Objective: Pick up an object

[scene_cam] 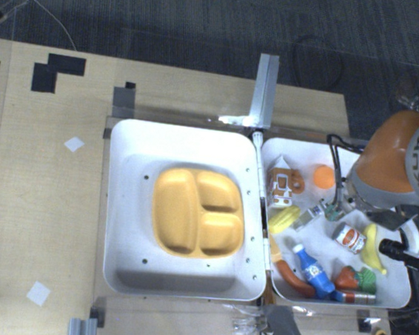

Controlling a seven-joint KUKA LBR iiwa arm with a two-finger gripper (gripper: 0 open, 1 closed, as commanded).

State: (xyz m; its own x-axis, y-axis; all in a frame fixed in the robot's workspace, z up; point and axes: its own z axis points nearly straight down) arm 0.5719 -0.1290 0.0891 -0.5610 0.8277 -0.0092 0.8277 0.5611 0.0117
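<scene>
Jaws (331, 210) low in right bin (404, 299), state unclear; centre squarely over 1 item, e.g. can (349, 238), avoiding neighbours.

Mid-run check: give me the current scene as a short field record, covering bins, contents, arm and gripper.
left bin: holds a yellow divided tray
right bin: holds a jumble of small items
items: orange ball, banana, blue bottle, corn, red sausage, small can
arm: reaches in from the right, over the right bin
gripper: low among the items, above the can; jaws state cannot be told
grasp: nothing seen held
</scene>
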